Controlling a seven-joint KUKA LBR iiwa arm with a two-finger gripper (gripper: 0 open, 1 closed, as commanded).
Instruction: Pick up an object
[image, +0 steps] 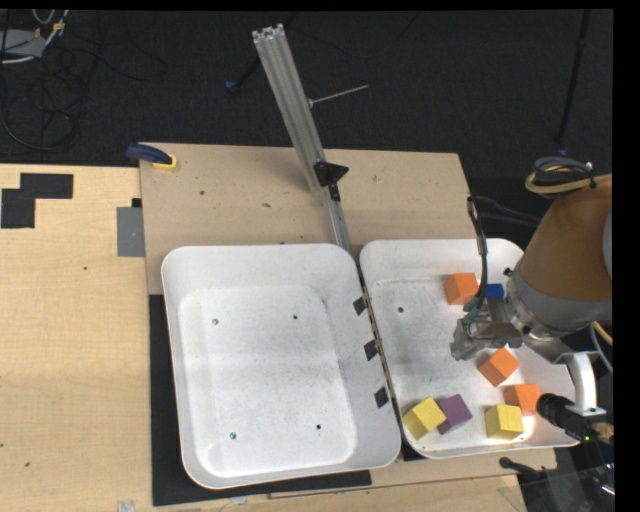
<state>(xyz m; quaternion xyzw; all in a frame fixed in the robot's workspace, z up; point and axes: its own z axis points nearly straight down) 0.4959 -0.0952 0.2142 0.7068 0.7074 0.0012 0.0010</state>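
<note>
- The grey two-finger gripper (478, 334) hangs low in the right-hand shallow white bin (420, 262); whether its jaws are parted or closed, I cannot tell.
- Nearest is an orange foam cube (498, 366), just below-right of the jaws; another orange cube (461, 288) sits just above-left.
- Counted: three orange cubes, two yellow, one purple, one small blue.
- The left-hand white bin (265, 365) lies well apart.

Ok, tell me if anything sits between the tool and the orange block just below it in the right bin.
Nothing visible does. The tool is low in the right bin, and the nearest orange block lies just beside it toward the near edge with only bare bin floor between them. The blue block sits on the far side, out of the path.
</note>
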